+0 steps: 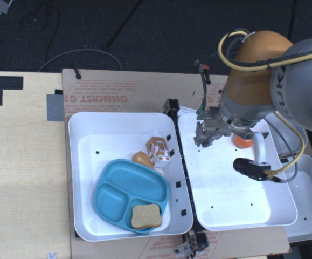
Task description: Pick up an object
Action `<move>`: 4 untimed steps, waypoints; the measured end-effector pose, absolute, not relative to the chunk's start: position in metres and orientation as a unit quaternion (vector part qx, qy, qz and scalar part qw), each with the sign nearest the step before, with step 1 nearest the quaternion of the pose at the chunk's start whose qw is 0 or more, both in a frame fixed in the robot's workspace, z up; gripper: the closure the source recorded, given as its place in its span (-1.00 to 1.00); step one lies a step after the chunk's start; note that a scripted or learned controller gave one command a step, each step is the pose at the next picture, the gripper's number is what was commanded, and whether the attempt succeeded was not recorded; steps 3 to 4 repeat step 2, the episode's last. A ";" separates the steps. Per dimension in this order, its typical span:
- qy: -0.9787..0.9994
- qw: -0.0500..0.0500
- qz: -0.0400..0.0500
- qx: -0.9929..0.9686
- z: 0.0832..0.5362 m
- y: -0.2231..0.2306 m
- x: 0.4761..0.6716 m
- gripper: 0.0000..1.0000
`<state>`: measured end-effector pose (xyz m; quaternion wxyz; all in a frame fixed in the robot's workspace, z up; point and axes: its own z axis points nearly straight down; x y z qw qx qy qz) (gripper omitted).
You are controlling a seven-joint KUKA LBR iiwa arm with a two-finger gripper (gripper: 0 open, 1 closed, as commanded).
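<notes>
The grey two-finger gripper (203,138) hangs over the right white bin (236,198); whether its fingers are apart I cannot tell. The nearest object, 1 small orange rounded piece (243,141), lies just camera-right of it, against the wrist.

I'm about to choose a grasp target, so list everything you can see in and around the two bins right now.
Divided plate: 1, blue, left bin.
Bread slice: 1, tan, in the plate's near compartment.
Wrapped snack: 1, brown and white, left bin beside the plate.
Small rounded item: 1, orange-tan, at the plate's far edge.
Small object: 1, orange, right bin, partly under the arm.
Bins: 2, white.
Gripper: 1, grey, over the right bin.
</notes>
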<state>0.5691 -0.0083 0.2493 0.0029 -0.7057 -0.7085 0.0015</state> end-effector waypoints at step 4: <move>-0.708 0.003 0.002 -0.706 0.227 0.083 0.540 1.00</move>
